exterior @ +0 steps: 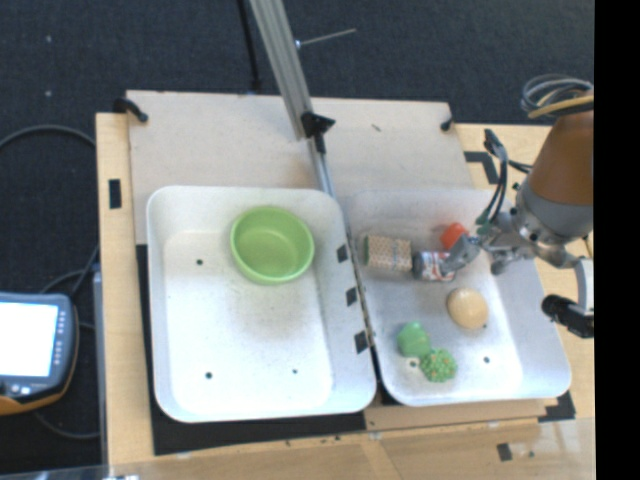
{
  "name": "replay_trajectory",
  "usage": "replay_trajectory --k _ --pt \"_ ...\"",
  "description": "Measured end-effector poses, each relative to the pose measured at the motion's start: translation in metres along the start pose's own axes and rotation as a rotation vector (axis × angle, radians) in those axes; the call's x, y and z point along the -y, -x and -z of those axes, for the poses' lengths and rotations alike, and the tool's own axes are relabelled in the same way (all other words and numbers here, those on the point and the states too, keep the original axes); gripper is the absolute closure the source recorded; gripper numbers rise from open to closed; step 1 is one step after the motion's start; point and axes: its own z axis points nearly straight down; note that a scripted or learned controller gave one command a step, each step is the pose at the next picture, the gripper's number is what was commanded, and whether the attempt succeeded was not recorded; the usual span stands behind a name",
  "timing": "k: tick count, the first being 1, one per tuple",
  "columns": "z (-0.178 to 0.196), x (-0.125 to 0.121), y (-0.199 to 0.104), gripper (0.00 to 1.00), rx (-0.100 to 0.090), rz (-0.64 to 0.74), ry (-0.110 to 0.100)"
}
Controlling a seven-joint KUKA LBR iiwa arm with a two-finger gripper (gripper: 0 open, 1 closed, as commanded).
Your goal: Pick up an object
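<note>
My gripper [455, 258] reaches in from the right and hangs low over the upper middle of the right bin [530, 363]. Its tip is just beside a small red object [453, 234] and a small multicoloured item [432, 265]. To their left lies a tan mesh-covered cylinder [387, 253]. A beige egg-shaped object [467, 308] rests below the gripper. Further down are a smooth green piece [412, 339] and a bumpy green piece [437, 366]. I see nothing clearly held.
The left bin [200, 368] holds a green bowl [272, 245] near its top. A metal pole [285, 58] slants down to the gap between the bins. A tablet-like device [30, 348] sits off the bench at the far left.
</note>
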Motion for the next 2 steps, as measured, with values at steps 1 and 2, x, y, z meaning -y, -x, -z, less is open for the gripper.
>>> replay_trajectory --k 1,2 --pt "-0.057 -0.006 -0.006 0.00 -0.001 0.002 0.000" --pt "-0.083 -0.006 -0.005 0.00 0.001 -0.002 0.002"
